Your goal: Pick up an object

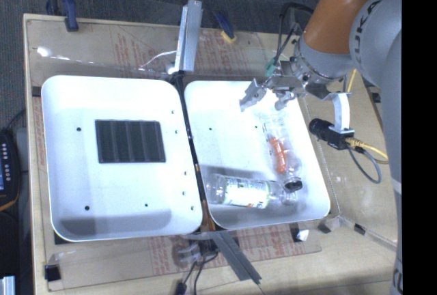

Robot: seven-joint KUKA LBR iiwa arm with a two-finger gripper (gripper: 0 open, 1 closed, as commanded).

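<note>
My gripper (265, 100) hangs above the far part of the right bin (225, 123), its two fingers spread apart with nothing between them. Just below it lies a clear plastic bottle with an orange inside and a black cap (281, 152), running lengthways along the bin's right side. A second clear bottle with a white and yellow label (247, 192) lies crosswise at the bin's near edge. The gripper is above and apart from both bottles.
The left bin (68, 171) holds a dark ribbed rectangular pad (130, 141). A metal upright post (188, 34) stands at the back between the bins. Cables and a black connector (331, 133) hang to the right of the right bin.
</note>
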